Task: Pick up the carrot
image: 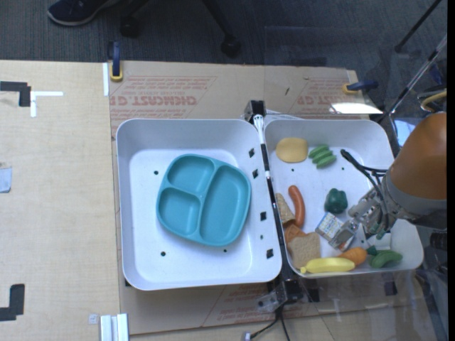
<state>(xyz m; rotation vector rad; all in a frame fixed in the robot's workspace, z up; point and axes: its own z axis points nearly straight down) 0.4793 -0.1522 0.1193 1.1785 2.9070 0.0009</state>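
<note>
Hovering two-finger gripper, its grip state unclear, just above small orange carrot beside yellow plastic banana

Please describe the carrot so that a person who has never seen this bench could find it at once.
Look in the shallow white right bin, at its near edge. The small orange carrot lies there between the long yellow banana and the green vegetable, just below the gripper. It is the one orange piece among them.
</note>
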